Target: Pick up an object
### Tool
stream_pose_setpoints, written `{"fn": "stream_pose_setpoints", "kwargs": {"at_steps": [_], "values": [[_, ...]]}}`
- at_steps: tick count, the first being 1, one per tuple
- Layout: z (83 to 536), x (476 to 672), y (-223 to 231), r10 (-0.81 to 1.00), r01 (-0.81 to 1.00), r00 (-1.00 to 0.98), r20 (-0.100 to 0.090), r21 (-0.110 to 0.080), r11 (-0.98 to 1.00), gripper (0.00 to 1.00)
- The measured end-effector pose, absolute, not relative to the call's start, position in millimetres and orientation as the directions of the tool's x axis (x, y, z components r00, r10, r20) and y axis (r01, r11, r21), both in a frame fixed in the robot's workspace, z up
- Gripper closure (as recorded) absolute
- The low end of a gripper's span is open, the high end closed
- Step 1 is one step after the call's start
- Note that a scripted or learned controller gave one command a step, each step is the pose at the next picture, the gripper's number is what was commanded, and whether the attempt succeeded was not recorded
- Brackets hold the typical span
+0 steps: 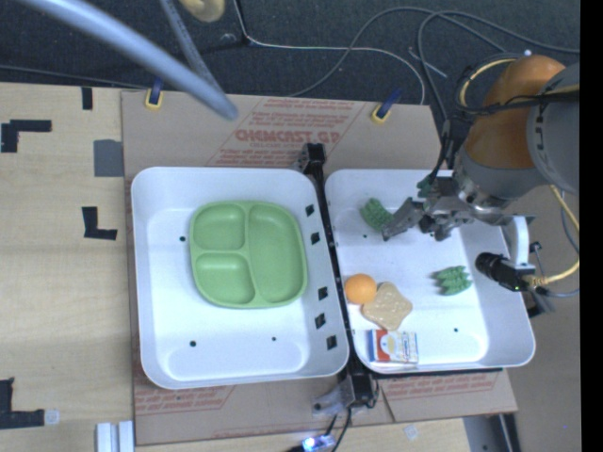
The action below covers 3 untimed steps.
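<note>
My arm (513, 130) reaches in from the right over the right bin (471, 351) so my gripper (407, 217), fingers spread and holding nothing, hangs beside the green toy (375, 214) (upper left of that bin).

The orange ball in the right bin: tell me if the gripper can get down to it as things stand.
Probably yes. The orange ball lies open from above, but the toast touches one side, so the gripper has less room there.
</note>
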<state>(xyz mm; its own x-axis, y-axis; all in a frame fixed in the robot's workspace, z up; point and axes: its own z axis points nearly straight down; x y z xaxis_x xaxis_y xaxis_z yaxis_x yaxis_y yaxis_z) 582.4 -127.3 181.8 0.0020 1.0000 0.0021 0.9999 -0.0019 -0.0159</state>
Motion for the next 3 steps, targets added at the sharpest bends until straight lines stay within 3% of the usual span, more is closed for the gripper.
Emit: {"fn": "stream_pose_setpoints", "kwargs": {"at_steps": [1,3], "values": [[191,585.4,-127,1.000,1.000,-0.002,0.000,-0.002,0.002,0.00],[83,582.3,-127,1.000,1.000,-0.002,-0.002,-0.002,0.002,0.00]]}}
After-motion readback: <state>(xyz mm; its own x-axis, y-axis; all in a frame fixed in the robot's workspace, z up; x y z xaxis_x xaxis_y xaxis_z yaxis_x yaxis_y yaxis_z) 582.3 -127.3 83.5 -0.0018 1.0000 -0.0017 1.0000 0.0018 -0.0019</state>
